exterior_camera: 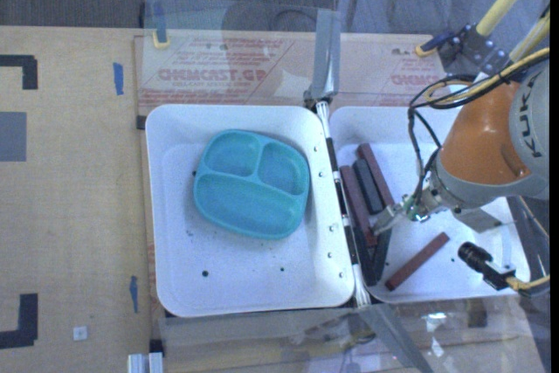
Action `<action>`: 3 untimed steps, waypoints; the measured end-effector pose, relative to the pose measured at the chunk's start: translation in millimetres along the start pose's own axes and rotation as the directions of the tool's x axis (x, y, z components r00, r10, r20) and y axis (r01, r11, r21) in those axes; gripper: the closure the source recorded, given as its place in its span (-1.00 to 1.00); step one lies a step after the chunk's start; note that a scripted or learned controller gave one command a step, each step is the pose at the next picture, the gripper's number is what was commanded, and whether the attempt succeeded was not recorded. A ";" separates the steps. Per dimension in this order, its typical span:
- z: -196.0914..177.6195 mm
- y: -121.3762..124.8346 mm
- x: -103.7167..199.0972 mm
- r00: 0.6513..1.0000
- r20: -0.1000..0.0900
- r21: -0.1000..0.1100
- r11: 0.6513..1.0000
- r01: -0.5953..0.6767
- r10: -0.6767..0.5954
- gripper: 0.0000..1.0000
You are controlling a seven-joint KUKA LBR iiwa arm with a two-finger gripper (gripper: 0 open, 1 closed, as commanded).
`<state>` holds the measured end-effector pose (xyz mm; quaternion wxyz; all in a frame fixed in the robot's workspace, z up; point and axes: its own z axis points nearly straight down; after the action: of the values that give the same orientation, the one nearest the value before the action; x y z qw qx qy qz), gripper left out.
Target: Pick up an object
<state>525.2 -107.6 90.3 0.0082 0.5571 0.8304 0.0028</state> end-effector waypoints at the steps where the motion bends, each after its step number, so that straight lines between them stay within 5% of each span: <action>1: 3.9 86.6 -49.0 0.964 -0.004 0.009 0.964 -0.267 0.267 -1.00; 2: 2.9 53.4 -21.0 0.974 -0.006 0.009 0.974 -0.227 0.227 -1.00; 3: -8.2 54.0 -23.3 0.973 -0.004 0.004 0.973 -0.231 0.231 1.00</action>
<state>583.9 -108.6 99.5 0.0051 0.6498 0.7601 0.0038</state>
